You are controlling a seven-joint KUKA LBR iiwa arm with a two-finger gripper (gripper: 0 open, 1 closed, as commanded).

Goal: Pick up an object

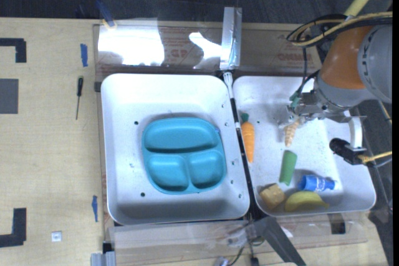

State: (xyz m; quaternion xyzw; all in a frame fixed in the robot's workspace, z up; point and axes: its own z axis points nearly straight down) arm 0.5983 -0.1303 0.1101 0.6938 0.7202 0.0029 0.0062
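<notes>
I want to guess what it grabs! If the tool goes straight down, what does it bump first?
Probably the small tan, cone-shaped object lying just under the tool in the right bin. Depth is hard to judge from above, so it might touch the bin floor beside it.

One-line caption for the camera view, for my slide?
Arm's gripper over the right bin near a carrot; blue tray in left bin.
</notes>
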